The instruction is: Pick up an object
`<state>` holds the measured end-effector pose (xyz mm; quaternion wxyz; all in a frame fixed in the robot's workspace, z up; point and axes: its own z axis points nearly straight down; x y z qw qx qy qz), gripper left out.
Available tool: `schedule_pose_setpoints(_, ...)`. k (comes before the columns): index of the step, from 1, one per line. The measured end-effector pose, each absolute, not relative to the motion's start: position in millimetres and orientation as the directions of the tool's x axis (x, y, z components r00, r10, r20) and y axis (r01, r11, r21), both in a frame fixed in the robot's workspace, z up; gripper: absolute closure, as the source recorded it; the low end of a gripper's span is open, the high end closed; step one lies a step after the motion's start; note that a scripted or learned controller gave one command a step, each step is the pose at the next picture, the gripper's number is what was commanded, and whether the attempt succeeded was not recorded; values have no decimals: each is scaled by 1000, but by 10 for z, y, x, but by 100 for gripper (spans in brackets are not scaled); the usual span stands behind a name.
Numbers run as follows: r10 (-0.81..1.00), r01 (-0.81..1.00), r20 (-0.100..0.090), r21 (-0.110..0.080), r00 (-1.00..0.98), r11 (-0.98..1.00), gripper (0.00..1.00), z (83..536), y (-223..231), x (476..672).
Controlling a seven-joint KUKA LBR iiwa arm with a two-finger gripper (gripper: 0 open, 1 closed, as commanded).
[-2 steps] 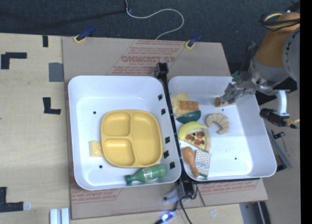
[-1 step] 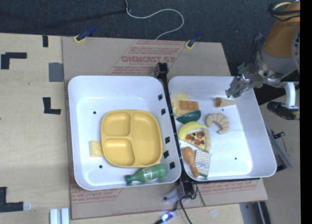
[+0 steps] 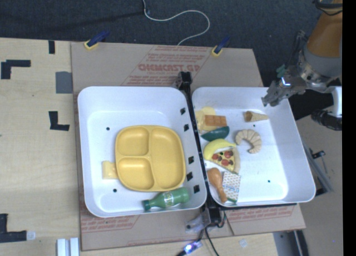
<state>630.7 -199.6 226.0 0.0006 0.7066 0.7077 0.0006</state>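
My gripper (image 3: 271,98) hangs over the far right rim of the right bin (image 3: 289,154), just up and right of a small wedge of toy food (image 3: 255,117). Nothing shows between its fingers. Along the right bin's left side lie a croissant (image 3: 249,139), a bread slice (image 3: 213,121), a green piece (image 3: 216,133), a yellow piece (image 3: 213,148), a pizza slice (image 3: 225,158), a carrot (image 3: 216,183) and a patterned wedge (image 3: 231,185).
The left bin (image 3: 94,110) holds a yellow divided plate (image 3: 150,157), a green bottle (image 3: 167,200) at its front edge and a pale yellow block (image 3: 108,170) at the plate's left. A white cable (image 3: 178,15) loops behind the bins.
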Motion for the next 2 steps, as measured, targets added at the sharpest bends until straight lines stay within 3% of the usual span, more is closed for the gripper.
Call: schedule_pose_setpoints(2, 1000, 1000, 1, -3, -6, 6, 100, 2065, -899, 6078)
